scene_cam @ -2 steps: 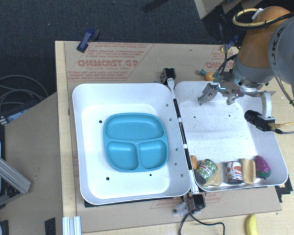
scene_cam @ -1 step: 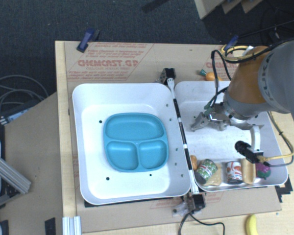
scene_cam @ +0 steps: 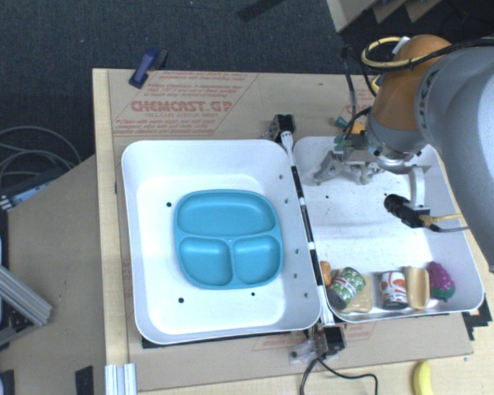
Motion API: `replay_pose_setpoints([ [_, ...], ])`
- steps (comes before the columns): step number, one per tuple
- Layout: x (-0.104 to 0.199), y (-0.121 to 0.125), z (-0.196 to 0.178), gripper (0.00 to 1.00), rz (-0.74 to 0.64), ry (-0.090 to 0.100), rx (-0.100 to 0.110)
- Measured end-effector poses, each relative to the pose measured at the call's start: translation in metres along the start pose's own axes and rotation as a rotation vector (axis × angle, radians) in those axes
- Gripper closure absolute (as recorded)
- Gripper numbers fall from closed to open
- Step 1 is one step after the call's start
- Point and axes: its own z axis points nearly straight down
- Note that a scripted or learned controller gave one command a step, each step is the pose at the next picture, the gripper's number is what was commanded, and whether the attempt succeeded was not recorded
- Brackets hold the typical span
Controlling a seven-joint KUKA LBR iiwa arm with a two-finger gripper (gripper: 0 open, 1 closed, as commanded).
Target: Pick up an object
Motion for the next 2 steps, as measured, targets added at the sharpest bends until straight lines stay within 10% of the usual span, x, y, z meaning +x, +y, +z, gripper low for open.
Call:
replay_pose_setpoints([
  [1,-0.019,0.014,0.000,0.00,0.001,-0.001,-0.001],
  [2,-0.018,0.015,-0.010,1.00,0.000,-0.003,-0.005],
])
